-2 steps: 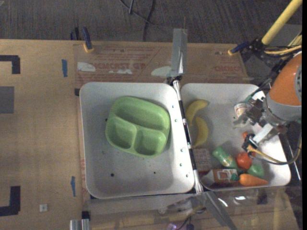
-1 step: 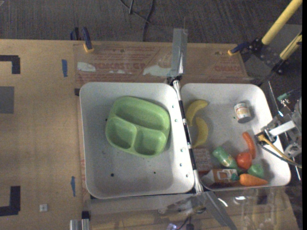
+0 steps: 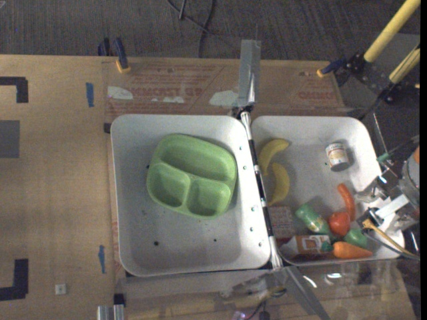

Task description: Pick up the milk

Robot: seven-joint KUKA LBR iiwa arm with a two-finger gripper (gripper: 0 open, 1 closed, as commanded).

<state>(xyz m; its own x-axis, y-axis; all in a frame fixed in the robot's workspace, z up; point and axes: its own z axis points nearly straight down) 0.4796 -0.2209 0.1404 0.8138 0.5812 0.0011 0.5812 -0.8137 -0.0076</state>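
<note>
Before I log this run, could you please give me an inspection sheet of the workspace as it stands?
Surface: cardboard-covered bench with blue tape marks, bearing left bin and right bin.
Job's things: milk carton lies on its side at the right bin's near edge, not held.
Clutter: green divided plate in the left bin; two bananas, small can, carrot, red and green toy foods in the right bin.
Grippers: gripper at the right bin's right rim; fingers unclear.
Cables: black cable on the floor.
Surroundings: dark carpet, yellow poles.
</note>
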